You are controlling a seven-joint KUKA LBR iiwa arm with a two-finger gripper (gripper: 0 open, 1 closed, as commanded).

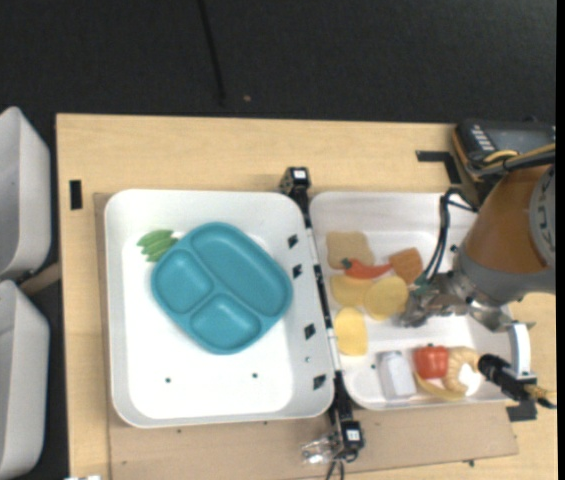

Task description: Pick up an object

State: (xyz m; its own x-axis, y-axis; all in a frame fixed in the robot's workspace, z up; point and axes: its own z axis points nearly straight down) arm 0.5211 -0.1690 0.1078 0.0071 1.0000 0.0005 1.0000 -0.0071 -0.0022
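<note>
Overhead view of the worktop. The left bin holds a blue divided plate with a green leafy item at its upper-left edge. The right bin holds toy foods: a tan slice, yellow round pieces, a yellow oval and a red item. The end effector sits low beside the yellow round pieces; its opening and any grasp cannot be told.

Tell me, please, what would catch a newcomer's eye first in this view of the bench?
Most likely the big blue divided plate lying in the left bin, with a small green leafy piece at its upper left edge. Next comes the right bin, crowded with small toy foods in yellow, orange and red. The grey arm with its orange band reaches in from the right, its gripper low beside a yellow round piece.
</note>
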